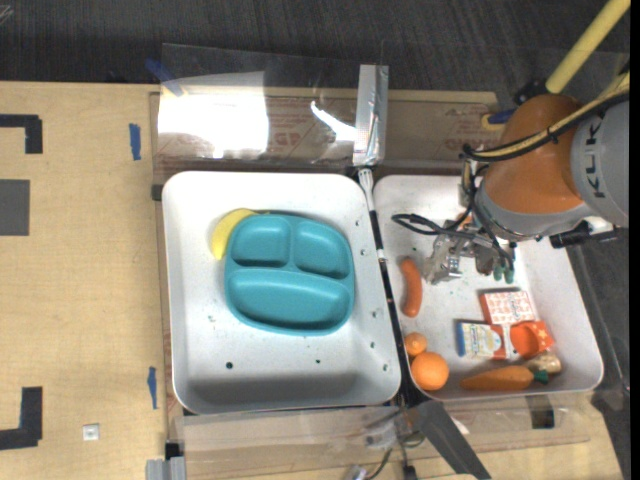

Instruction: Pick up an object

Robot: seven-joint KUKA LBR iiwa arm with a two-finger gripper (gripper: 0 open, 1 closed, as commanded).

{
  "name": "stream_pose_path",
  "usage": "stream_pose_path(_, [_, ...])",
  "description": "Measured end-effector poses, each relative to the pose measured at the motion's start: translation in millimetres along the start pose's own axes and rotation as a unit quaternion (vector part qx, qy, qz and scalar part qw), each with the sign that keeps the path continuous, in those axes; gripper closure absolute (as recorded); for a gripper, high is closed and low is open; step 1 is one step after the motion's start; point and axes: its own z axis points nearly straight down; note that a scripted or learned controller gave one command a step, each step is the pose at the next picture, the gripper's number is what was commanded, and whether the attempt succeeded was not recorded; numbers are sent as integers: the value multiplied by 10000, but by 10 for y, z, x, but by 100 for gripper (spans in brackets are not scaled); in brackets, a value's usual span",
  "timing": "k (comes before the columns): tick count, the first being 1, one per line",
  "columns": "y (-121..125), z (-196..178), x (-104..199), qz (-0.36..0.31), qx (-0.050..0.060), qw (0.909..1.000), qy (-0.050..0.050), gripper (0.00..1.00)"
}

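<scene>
The gripper (455,258) hangs over the rear of the right bin (585,313), below the orange-banded wrist. Whether it is released or clenched cannot be told from this slanted view (cables and metal parts clutter the tip), and nothing is seen between it.

The nearest candidate is the orange sausage (410,286), lying on the bin floor just beside the gripper, toward the left bin (190,268) and slightly nearer the camera. Its long axis runs roughly front to back, along the dividing wall.

Further forward lie a small carton (480,339), an orange ball (430,371) and a carrot (497,378). The teal divided plate (290,271) sits apart in the left bin.
</scene>
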Motion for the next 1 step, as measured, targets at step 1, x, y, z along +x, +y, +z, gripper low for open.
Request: stream_pose_path(1, [885,-867,-312,23,-15,10000,53,100])
